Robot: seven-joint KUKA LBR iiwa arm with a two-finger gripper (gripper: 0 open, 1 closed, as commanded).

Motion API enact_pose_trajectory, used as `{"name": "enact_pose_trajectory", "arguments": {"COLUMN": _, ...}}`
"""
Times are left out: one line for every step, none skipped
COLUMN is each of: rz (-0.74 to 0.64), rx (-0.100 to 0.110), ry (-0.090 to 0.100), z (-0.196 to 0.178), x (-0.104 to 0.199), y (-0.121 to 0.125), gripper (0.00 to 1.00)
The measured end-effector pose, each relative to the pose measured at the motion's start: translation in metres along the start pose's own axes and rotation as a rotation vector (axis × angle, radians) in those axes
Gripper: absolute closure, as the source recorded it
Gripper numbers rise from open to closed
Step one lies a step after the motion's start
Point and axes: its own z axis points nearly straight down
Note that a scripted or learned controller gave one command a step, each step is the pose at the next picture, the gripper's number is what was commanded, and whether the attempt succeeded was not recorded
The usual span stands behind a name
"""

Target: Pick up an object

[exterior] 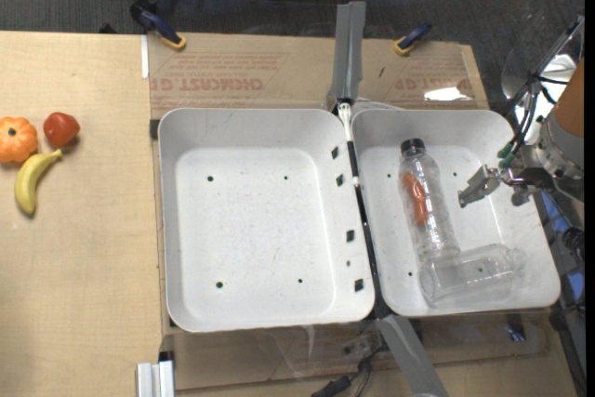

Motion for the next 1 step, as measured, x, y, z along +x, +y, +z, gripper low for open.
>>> {"name": "enact_pose_trajectory", "arguments": {"rz": -0.129, "rx": 0.0, "ry": 0.0, "z": 0.0869, "x": 0.0432, "y": 0.0369, "gripper": 0.0}}
